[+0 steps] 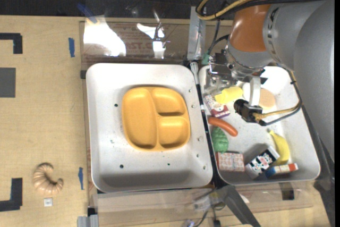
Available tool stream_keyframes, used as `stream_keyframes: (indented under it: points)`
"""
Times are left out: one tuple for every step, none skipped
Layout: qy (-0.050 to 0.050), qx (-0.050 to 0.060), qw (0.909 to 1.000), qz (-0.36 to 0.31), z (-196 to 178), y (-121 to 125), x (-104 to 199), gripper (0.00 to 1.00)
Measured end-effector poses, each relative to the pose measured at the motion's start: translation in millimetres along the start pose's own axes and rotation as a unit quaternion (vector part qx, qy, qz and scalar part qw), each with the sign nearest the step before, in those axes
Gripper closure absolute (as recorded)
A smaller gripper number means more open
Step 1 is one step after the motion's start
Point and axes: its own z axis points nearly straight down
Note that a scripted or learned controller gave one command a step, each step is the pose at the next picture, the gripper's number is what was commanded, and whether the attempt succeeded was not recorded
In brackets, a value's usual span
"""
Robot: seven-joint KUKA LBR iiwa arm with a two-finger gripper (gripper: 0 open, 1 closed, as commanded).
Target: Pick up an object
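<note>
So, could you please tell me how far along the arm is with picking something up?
Nothing looks lifted yet. The arm is down over the right bin, its claw low among the toys by the yellow item. The carrot and banana lie in the bin. A secure grasp and the lift are left.

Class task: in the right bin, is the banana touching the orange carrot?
Apart. The camera view shows the banana by the right bin's right side and the carrot near its left wall, with bare white floor between them.
</note>
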Motion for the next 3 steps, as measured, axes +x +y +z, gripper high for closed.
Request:
stream_keyframes:
  points:
    - [-0.004,0.004,1.0000,0.003,16,56,-63,1.00]
    - [-0.003,0.004,1.0000,0.000,15,57,-59,0.00]
    - [0.000,-0.003,0.9960,0.089,106,23,-107,0.00]
